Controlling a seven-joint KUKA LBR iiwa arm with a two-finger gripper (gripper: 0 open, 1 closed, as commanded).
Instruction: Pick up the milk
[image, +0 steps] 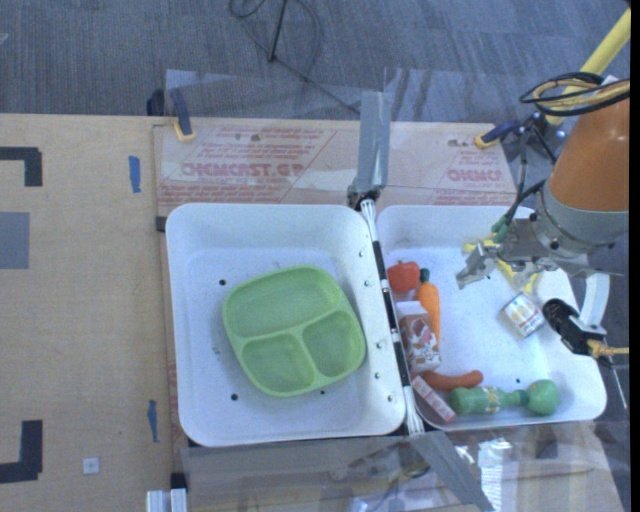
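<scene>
there, milk (420, 338) beside carrot (429, 304), sausage (452, 381)

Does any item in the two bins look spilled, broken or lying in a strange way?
Nothing looks spilled or broken. The milk carton lies flat on its side against the right bin's left wall, not upright. The green plate sits askew in the left bin.

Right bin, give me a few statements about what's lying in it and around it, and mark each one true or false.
1. The milk carton lies against the right bin's left wall. True.
2. The green divided plate is in the right bin. False: it sits in the left bin.
3. A carrot lies beside the milk carton's upper end. True.
4. The green bottle stands upright. False: it lies on its side near the front wall.
5. The gripper grips the milk carton. False: it hangs apart from it, over the right side.
</scene>
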